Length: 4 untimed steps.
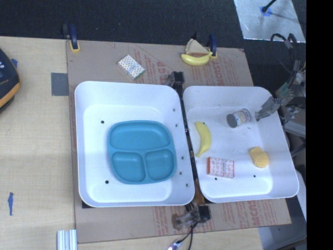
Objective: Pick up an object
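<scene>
A: 4 items sat in the right bin (291, 186): can (238, 118), banana (203, 138), yellow lump (259, 157), red packet (220, 167).
B: Gripper (264, 112) was just beside the can; grip state: cannot tell.

Blue tray (140, 151), yellow banana (203, 138)

In the left bin (88, 139) lies a divided tray (141, 151). In the right bin (276, 184), a banana (203, 138) lies leftmost, a can (238, 118) behind, a packet (220, 167) in front, and my end effector (260, 113) just beside the can.
</scene>
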Motion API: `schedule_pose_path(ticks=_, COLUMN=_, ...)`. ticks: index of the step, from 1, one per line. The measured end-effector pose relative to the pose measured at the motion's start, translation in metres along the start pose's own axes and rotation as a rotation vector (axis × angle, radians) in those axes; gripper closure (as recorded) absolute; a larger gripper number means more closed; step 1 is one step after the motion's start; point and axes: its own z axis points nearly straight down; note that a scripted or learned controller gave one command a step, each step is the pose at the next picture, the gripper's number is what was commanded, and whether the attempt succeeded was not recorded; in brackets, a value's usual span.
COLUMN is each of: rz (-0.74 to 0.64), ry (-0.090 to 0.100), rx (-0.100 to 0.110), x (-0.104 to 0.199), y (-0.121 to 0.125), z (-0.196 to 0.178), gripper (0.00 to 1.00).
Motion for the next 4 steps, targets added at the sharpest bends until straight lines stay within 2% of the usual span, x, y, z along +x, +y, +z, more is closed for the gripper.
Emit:
schedule_pose_path(ticks=1, rz=0.000, ry=0.000, rx=0.001, x=-0.013, y=-0.063, z=0.105, gripper=0.00)
schedule_pose_path(ticks=2, rz=-0.001, ry=0.000, rx=0.000, x=-0.012, y=-0.044, z=0.160, gripper=0.00)
schedule_pose_path(ticks=3, rz=-0.005, ry=-0.002, rx=0.001, x=-0.014, y=-0.044, z=0.149, gripper=1.00)
schedule_pose_path(ticks=4, rz=-0.005, ry=-0.002, rx=0.001, x=-0.014, y=-0.044, z=0.149, gripper=0.00)
